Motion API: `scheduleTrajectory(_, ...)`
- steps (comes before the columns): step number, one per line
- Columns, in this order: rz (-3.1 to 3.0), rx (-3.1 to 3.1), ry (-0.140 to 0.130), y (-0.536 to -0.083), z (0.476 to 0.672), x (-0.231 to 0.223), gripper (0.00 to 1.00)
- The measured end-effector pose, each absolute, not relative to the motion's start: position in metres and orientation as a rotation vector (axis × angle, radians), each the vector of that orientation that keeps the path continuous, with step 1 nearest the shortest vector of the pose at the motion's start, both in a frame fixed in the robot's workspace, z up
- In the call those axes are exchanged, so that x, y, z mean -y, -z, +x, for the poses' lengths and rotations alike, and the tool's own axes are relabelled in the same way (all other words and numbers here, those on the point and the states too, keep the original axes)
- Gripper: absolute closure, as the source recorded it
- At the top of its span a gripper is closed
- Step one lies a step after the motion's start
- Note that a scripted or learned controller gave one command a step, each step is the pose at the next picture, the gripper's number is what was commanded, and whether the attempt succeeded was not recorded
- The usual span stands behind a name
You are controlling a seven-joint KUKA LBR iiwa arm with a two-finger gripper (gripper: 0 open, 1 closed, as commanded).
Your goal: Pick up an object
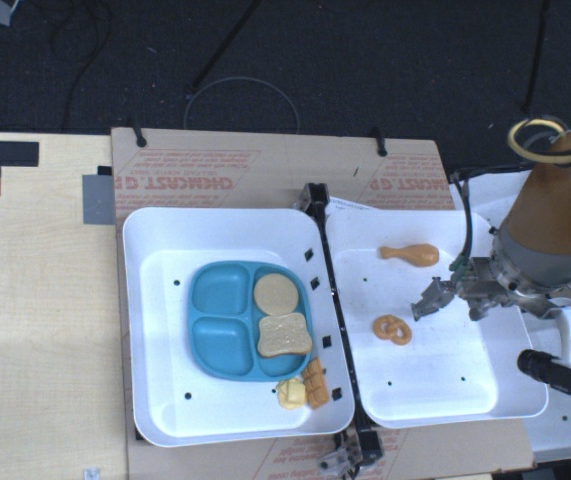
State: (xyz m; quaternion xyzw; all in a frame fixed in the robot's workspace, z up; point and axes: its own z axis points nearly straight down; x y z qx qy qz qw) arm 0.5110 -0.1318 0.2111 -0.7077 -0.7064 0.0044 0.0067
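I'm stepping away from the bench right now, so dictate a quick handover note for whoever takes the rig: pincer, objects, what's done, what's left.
Pincer: low over the right white bin, nothing visibly between its fingers; open or shut is unclear.
Right bin: brown pretzel-shaped toy just left of and below the pincer; tan drumstick-shaped toy farther up.
Left white bin: blue divided plate holding a round tan patty and a toast slice; small yellow and orange pieces by its lower edge.
Done: nothing lifted.
Left: grasp and lift one object.

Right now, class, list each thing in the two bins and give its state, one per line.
Blue divided plate: in left bin, flat.
Round patty: on plate.
Bread slice: on plate.
Pretzel: right bin floor, free.
Drumstick: right bin floor, free.
Gripper: over right bin, holding nothing.
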Motion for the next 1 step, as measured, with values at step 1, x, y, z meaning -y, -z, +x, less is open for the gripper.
scheduleTrajectory(1, -2.218, 2.219, -0.003, -0.2172, 0.5136, 0.1320, 0.00)
